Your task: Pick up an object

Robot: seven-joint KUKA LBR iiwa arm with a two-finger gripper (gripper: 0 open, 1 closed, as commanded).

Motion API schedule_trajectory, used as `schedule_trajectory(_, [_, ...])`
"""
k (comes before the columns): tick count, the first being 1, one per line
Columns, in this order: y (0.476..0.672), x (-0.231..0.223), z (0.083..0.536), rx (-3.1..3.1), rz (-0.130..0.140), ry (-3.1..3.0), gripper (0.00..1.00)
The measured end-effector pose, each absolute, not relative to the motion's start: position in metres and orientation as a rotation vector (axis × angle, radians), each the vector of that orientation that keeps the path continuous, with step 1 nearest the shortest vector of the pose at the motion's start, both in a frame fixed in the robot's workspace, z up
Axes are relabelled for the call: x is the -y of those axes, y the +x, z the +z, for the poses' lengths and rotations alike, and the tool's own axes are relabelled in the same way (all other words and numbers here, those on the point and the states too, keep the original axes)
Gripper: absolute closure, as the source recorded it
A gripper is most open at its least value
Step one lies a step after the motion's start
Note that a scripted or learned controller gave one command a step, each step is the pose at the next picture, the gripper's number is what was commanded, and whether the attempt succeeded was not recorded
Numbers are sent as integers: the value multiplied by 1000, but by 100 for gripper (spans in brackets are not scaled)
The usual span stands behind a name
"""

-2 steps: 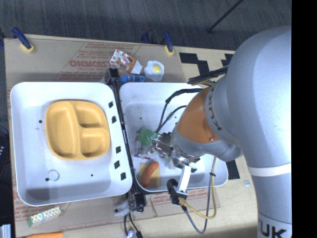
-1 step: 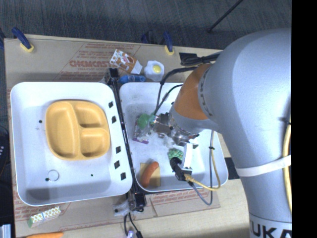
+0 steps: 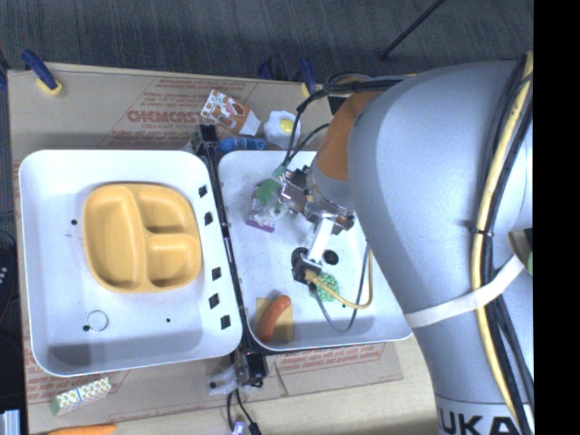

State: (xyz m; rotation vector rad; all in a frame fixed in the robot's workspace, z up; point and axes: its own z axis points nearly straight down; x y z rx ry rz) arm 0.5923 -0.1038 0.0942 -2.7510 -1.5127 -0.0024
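Leftmost, a yellow divided tray (image 3: 140,236) sits in the left bin (image 3: 45,270). Rightward, in the right bin's (image 3: 258,261) far part, a small clear packet (image 3: 263,205) with green and purple contents lies just beside the gripper (image 3: 292,187). Whether the claw is spread or closed cannot be told. The packet looks light, crinkly and slippery, and is probably best pinched across its middle.

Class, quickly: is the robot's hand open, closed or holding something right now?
Hand: cannot be told; it is low in the right bin, beside a green item.
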Motion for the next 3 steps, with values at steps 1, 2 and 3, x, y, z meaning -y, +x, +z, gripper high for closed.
schedule_trajectory(1, [644, 103, 94, 1490, -2, -2765, 0])
schedule_trajectory(2, [655, 93, 123, 1264, 6, -2872, 0])
schedule_trajectory(3, [533, 93, 95, 1326, 8, -2841, 0])
